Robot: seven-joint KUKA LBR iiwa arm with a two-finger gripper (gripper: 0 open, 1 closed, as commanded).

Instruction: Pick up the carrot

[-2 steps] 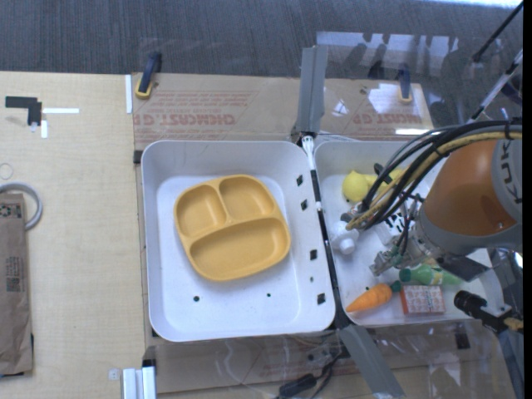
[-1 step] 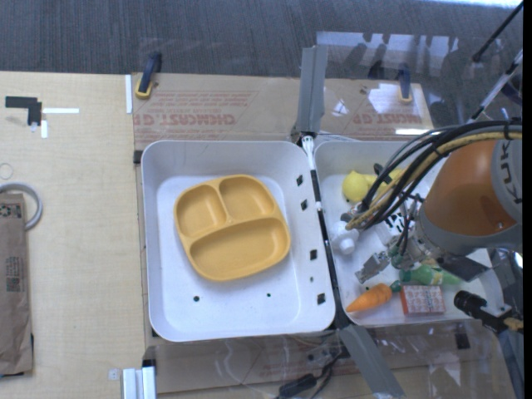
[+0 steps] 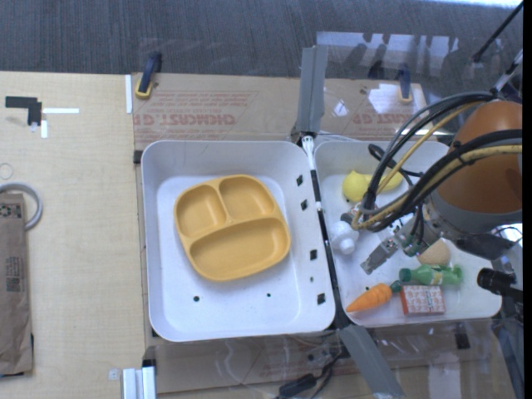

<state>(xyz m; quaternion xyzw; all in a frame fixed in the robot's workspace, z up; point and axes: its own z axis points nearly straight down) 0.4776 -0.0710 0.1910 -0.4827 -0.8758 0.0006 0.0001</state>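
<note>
Carrot (image 3: 370,298) lying at near edge of right bin (image 3: 490,310), gripper (image 3: 378,256) hovering just above and apart, claw state impossible to tell, yellow plate (image 3: 233,225) left

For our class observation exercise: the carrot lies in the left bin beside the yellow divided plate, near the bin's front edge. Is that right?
Not quite. The camera view shows the carrot in the right bin, near its front edge. The yellow divided plate sits alone in the left bin.
</note>
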